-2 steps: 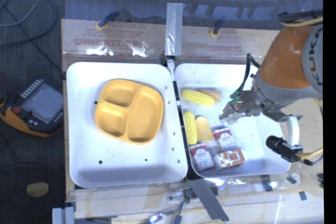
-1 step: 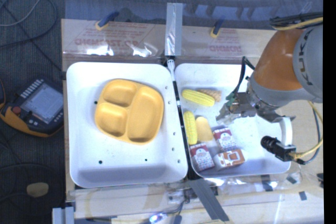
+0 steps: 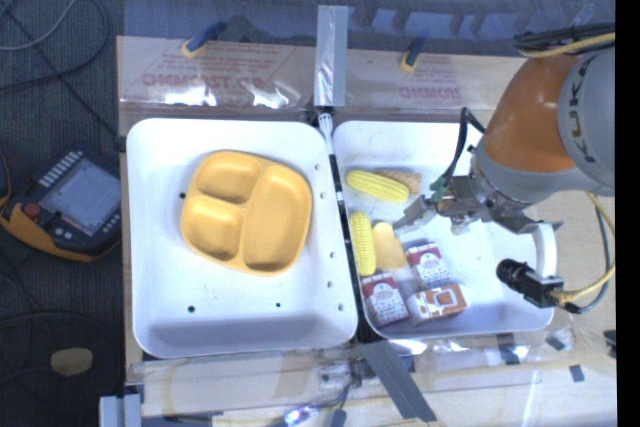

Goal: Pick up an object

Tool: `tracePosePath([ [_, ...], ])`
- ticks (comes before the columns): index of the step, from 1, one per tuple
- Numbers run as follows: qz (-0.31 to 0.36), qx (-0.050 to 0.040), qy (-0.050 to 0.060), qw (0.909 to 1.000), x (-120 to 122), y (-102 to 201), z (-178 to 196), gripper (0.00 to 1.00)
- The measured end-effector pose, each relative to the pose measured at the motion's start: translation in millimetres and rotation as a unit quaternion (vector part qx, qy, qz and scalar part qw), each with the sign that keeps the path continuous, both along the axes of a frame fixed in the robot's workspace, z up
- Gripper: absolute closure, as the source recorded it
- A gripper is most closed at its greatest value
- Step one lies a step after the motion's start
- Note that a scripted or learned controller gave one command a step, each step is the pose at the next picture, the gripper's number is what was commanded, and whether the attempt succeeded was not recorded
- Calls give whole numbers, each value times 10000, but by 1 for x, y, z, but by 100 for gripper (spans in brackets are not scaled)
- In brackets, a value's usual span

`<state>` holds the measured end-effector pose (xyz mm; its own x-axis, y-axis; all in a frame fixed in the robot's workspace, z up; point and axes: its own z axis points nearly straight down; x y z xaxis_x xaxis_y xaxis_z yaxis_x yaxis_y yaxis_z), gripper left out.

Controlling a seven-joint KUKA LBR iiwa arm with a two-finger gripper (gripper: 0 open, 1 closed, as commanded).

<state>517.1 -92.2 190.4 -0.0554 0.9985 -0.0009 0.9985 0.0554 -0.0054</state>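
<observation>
Corn cob (image 3: 376, 183) lay near the right bin's (image 3: 500, 320) upper left corner, unlifted, while our gripper (image 3: 425, 207) hung beside it, clamped on nothing we could see, so picking remained.

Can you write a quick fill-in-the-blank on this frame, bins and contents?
1. The yellow plastic divided tray lies in the ____ white bin.
2. That tray has ____ compartments.
3. The yellow corn cob lies in the ____ white bin.
4. The arm's band above the hand is ____.

Missing words: left; three; right; orange
</observation>
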Motion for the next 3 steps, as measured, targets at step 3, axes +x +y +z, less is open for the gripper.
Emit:
tracePosePath([
  [3,-404,17,2,9992,33,-49,-47,0],
])
